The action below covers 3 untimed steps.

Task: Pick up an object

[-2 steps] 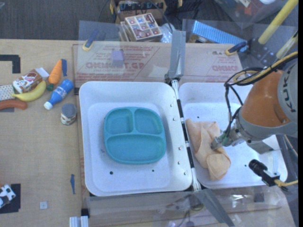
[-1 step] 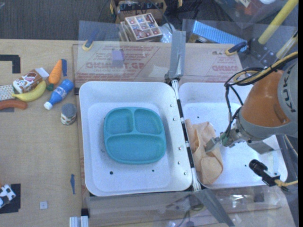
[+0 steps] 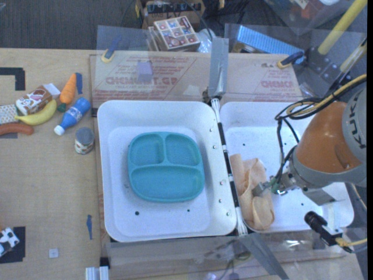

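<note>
Over the right bin [image 3: 256, 118], the gripper [image 3: 274, 186] reached toward nine o'clock, touching a tan cloth [image 3: 252, 191]; its grip state I could not tell

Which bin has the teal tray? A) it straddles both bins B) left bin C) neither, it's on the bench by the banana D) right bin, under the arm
B: the teal tray lies flat on the floor of the left bin, while the right bin holds a tan cloth next to the arm's wrist.
</note>
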{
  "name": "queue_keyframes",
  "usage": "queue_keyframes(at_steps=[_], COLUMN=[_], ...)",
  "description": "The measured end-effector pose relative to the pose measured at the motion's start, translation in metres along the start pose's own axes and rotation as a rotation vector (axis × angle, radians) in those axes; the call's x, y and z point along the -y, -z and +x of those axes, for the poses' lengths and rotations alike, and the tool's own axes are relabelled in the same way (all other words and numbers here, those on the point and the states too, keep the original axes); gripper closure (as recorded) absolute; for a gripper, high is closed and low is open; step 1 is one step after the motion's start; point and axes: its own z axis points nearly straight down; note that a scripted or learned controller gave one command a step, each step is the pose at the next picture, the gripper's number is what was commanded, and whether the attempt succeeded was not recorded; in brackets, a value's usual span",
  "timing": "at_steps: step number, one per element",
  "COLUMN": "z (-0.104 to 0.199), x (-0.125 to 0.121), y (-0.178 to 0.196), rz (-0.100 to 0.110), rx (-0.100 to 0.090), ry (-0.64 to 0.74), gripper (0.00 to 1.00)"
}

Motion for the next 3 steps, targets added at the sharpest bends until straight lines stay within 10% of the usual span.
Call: queue_keyframes(at_steps=[2, 3], z=[-0.053, -0.037], x=[-0.162, -0.128], y=[-0.005, -0.003], rz=[0.010, 0.009], rx=[-0.003, -0.003], ry=[-0.210, -0.212], gripper=[0.00, 0.00])
